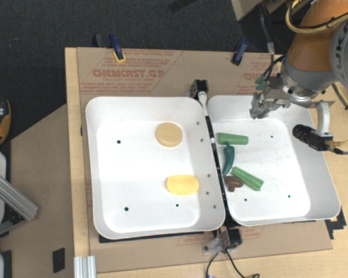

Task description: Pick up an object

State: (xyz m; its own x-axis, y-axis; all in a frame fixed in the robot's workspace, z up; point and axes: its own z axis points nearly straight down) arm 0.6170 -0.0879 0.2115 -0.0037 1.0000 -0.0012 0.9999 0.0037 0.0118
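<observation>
Hand (261,110) sits above the right bin's (313,204) far edge; I cannot tell its state, and I see nothing in it. Nearest it, a green block (232,138) lies by the bin's left wall, then a teal curved piece (228,156), another green block (247,178) and a brown piece (234,183). In the left bin (104,172) I note a tan disc (169,135) and a yellow disc (182,185).

Arm (325,33) cut off, right edge.
</observation>
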